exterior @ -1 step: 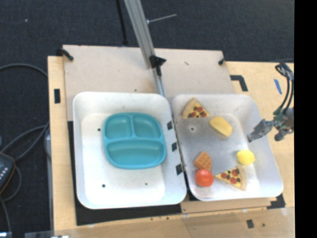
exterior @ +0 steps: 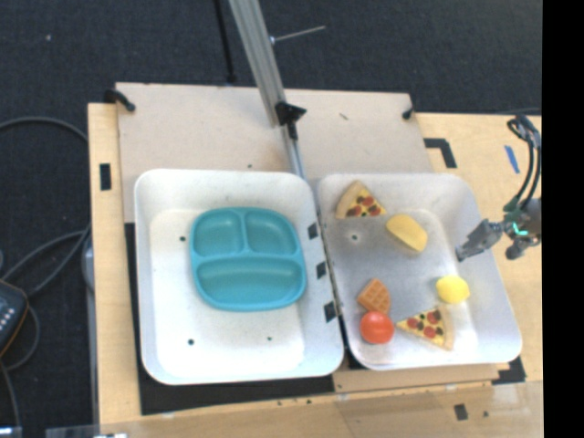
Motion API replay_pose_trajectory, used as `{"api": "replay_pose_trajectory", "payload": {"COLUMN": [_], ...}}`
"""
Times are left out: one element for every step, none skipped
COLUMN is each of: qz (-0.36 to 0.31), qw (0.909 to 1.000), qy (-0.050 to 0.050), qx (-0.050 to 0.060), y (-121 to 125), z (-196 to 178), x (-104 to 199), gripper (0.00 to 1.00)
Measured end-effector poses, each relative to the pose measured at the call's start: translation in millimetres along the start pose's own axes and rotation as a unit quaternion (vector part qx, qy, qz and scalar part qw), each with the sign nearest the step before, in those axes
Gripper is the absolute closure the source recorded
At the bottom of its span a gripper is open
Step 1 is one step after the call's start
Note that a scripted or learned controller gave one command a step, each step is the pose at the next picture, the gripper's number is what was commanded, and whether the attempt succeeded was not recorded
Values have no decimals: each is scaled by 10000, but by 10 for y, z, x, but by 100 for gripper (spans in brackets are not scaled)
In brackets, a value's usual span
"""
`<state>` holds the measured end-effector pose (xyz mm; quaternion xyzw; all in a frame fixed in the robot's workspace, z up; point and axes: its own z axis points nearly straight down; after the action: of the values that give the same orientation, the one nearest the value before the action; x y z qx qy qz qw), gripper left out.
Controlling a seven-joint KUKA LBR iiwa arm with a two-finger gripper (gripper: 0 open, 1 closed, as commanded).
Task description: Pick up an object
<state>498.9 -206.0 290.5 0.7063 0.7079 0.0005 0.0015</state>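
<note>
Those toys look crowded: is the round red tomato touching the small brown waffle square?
Touching. The camera view shows the red tomato pressed against the brown waffle square's lower edge, with no white bin floor between them.

Matt white plastic bins, smooth teal plastic plate, bare wooden bench, ribbed metal post.

Two shallow white plastic bins side by side on the counter: left bin, right bin.

Left bin: one teal plastic divided plate, three compartments.

Right bin, six toy food pieces:
- two pizza slices with red dots, upper pizza slice near the bin's far left corner, lower pizza slice near the front edge
- one pale yellow rounded wedge
- one bright yellow ball-like piece
- one small tan waffle square
- one red tomato-like ball, just beside the waffle

Total: two bins, one plate, six food toys.
</note>
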Motion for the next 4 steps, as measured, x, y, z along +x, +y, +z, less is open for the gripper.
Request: {"api": "replay_pose_trajectory", "payload": {"qz": [6, 8, 12, 36], "qw": [10000, 10000, 10000, 10000], "qy": [7, 10, 9, -5], "qx": [32, 36, 34, -13], "y": [4, -35, -64, -38], "z": [622, 1231, 1810, 1665], "x": [38, 94, 180, 157], "gripper": [0, 0, 0, 100]}}
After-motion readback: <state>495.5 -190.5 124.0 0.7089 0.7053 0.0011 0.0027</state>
